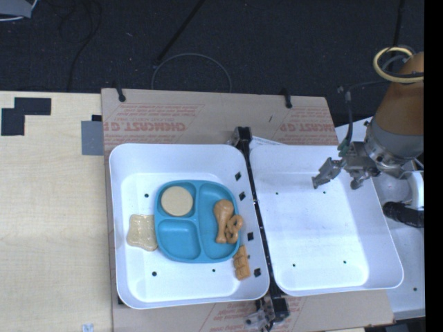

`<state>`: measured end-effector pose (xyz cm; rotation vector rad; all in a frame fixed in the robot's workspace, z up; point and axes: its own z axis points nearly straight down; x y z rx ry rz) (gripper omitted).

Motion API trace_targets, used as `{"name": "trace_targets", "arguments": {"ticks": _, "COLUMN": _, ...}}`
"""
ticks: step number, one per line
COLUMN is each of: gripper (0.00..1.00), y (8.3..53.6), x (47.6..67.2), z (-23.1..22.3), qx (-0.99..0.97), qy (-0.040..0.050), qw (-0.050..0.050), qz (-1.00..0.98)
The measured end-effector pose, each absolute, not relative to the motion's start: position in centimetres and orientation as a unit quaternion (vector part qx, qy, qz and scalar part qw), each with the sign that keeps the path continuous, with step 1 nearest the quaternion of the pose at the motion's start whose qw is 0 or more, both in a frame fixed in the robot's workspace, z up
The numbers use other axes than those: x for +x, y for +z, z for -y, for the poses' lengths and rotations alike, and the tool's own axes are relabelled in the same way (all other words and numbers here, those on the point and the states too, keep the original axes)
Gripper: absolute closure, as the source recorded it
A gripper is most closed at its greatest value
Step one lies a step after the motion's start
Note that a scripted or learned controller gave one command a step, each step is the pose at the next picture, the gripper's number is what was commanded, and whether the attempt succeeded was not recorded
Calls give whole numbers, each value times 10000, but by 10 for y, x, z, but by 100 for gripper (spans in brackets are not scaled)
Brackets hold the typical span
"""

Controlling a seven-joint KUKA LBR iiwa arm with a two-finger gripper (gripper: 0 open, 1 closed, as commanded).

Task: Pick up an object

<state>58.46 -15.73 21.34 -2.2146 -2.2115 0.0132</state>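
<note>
Left bin, candidates: blue divided tray [181, 244] holds a round tan disc [176, 200] in its upper-left compartment and a tan pretzel-like piece [227, 221] in the right one
loose items: a pale slab [142, 232] touches the tray's left edge, a small brown piece [241, 263] lies just off its lower-right corner
me: gripper [340, 171] sits over the right bin [332, 254], upper right part, well apart from all of the above
fingers: nothing between them; spread or closed, I cannot tell at this angle
step: approach, no pick begun yet by my read
next move: cross the centre divider [250, 206] to the left bin [128, 164], line up over one piece, then descend; the small brown piece looks easiest, lying clear of the tray rim
surface: both bins on a cardboard sheet [208, 120], light wood bench [48, 206] to the left
room: dark floor with cables [187, 68] behind
</note>
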Motion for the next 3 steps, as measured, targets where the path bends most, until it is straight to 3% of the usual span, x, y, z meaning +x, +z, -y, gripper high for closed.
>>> {"name": "trace_targets", "arguments": {"ticks": 1, "gripper": 0, "y": 220, "x": 587, "z": 157, "qx": -7071, "qy": 7, "qw": 12, "qz": 7072}}
{"name": "trace_targets", "arguments": {"ticks": 3, "gripper": 0, "y": 110, "x": 581, "z": 163, "qx": -7072, "qy": 21, "qw": 34, "qz": 7070}}
